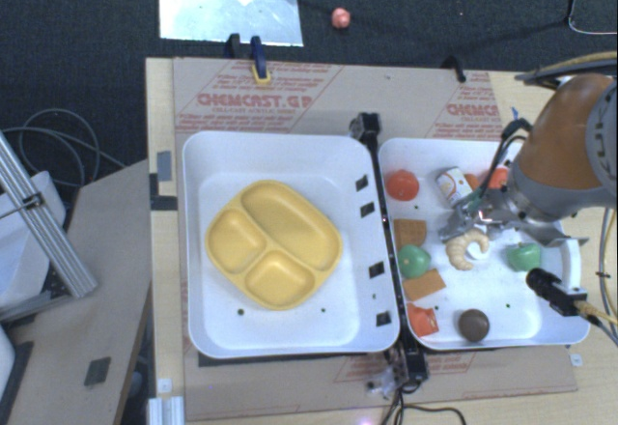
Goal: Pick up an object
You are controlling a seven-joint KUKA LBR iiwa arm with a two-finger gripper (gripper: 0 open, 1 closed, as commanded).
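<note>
Camera view, from above and at a slant: we see the gripper [467, 220] low in the right bin [502, 334], its metal fingers [458, 214] just above a cream, curled pastry-like piece [467, 251]. We cannot tell whether the fingers are spread or closed, and nothing is visibly caught between them. The grey arm [570, 153], with its orange band, reaches in from the right.

Around the gripper, in the same bin, we find a red tomato-like ball [402, 185] at upper left, a small white cup-like item [451, 184] beside it, and an orange piece [496, 178] partly hidden behind the gripper. A tan cracker [409, 232] lies to the left, a green round item [414, 261] below it, then another tan square [424, 284] and a red-orange wedge [423, 320]. A brown ball [473, 325] sits near the front edge, and a second green item [524, 256] lies to the right of the pastry.

The left bin [222, 326] holds a yellow divided plate [274, 243].
</note>
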